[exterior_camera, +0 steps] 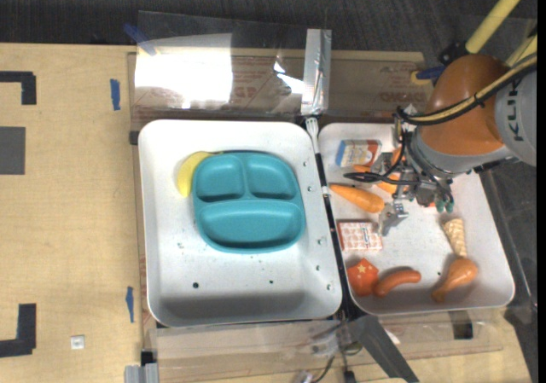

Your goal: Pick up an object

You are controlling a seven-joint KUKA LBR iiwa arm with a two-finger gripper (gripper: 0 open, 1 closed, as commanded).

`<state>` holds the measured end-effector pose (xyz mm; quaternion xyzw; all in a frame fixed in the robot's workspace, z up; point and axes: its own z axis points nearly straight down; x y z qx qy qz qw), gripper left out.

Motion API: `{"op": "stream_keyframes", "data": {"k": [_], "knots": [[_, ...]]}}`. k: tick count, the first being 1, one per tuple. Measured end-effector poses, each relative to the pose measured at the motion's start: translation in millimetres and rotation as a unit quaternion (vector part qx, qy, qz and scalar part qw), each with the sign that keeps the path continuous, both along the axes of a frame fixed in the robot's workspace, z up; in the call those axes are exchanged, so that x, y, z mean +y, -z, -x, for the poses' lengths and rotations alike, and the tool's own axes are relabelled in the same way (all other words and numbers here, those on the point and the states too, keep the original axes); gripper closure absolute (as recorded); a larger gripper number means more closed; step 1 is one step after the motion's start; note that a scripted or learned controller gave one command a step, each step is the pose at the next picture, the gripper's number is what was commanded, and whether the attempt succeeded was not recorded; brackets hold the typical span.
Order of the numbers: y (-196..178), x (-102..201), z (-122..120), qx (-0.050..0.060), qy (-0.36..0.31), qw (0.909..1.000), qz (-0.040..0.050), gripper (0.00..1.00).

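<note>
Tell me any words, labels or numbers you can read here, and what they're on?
"KU": part of some lettering on the arm, cut off at the edge.
Upper small box: printing too blurred to read.
Lower small box: printing too blurred to read.
Cardboard behind the bins: faint print, unreadable.

The arm (503,130) is grey, with a rounded, glossy orange band (461,91) just above the pincer (394,217). Dark letters mark the grey shell beside the band. A black cable (465,104) loops across the orange. The pincer is small, of silvery metal, with dark fittings and thin wires bunched right above it.
</note>
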<state>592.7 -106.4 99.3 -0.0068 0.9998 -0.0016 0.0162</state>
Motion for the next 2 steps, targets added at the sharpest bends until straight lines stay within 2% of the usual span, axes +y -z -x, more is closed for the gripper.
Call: {"op": "stream_keyframes", "data": {"k": [1,2], "knots": [[0.5,8.7,-5.9,0.003,-0.014,0.9999,0.0035,0.00],[10.5,14.7,-17.5,0.009,0.064,0.9979,-0.0024,0.00]]}}
